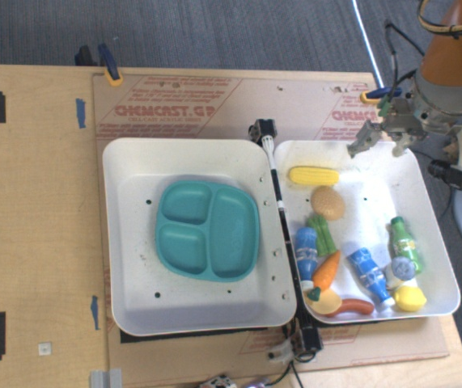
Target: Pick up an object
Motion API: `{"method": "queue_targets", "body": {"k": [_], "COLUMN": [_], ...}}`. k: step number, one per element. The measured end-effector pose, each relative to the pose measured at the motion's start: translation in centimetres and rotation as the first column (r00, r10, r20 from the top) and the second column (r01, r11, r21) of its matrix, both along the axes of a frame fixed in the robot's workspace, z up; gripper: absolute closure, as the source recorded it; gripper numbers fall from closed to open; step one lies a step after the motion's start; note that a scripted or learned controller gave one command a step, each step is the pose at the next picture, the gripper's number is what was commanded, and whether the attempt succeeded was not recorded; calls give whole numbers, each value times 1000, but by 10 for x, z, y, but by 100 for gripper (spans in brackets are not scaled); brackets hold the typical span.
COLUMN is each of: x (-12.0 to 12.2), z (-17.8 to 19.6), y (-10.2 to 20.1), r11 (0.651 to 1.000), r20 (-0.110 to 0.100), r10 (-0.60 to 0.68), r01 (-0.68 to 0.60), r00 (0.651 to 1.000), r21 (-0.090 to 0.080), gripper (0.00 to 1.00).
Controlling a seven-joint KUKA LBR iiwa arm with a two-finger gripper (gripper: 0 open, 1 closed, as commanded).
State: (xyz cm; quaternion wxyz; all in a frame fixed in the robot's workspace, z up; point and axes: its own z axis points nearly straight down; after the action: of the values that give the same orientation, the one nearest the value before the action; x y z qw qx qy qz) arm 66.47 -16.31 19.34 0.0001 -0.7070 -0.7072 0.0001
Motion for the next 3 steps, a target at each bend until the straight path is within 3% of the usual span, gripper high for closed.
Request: {"method": "queue_targets", "body": {"k": [1, 2, 3], "x": [-78, -172, -183], "z": [-107, -107, -107], "y": [56, 62, 68], "r11": [992, 999, 977], "r20": [3, 10, 8], "r10": [124, -48, 212], "r01": [-124, 48, -212], "r00": [992, 999, 977], "r21": [0, -2, -4], "gripper": [0, 0, 0]}}
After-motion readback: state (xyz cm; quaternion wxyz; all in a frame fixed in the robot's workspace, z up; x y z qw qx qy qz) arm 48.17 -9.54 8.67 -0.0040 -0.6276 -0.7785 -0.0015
